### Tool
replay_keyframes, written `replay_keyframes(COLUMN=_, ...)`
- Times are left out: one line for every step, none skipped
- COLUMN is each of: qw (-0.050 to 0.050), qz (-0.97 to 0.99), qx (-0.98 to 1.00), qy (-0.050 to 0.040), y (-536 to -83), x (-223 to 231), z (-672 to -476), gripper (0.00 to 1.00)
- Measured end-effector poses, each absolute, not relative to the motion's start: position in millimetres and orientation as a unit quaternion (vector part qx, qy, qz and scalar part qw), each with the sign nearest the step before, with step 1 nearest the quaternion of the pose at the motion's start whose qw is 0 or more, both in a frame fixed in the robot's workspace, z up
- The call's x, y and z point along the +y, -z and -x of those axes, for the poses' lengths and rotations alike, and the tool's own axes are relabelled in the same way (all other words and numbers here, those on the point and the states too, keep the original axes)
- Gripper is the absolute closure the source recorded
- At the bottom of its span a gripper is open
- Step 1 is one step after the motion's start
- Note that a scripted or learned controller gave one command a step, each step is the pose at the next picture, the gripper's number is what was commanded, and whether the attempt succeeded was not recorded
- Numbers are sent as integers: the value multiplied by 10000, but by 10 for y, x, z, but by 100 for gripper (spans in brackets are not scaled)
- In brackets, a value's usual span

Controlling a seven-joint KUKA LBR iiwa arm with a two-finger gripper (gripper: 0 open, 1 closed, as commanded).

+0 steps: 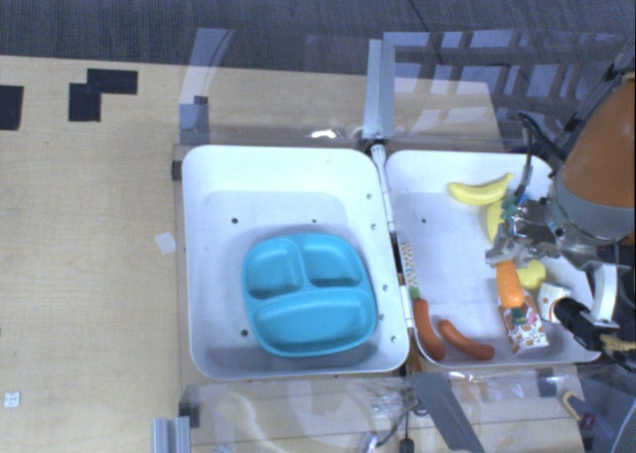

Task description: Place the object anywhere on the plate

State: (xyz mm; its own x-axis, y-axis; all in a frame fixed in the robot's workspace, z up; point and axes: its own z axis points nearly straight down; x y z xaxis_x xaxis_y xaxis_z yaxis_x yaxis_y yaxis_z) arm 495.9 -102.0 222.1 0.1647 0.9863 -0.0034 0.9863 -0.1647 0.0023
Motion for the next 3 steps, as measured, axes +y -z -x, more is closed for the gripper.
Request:
replay_keyframes(qw=17, qz=-7236, qx=6903, qy=0, y=-2273, x=-196, z=-4938, gripper=100)
replay_keyframes(qw=23, qz=-8363, qx=5483, qy=-1, y=-2656, x=156, z=-4890, gripper=100)
replay_keyframes(qw=7, qz=-8051, qx=5932, qy=13, y=-2316, x=766, z=-5160, gripper=100)
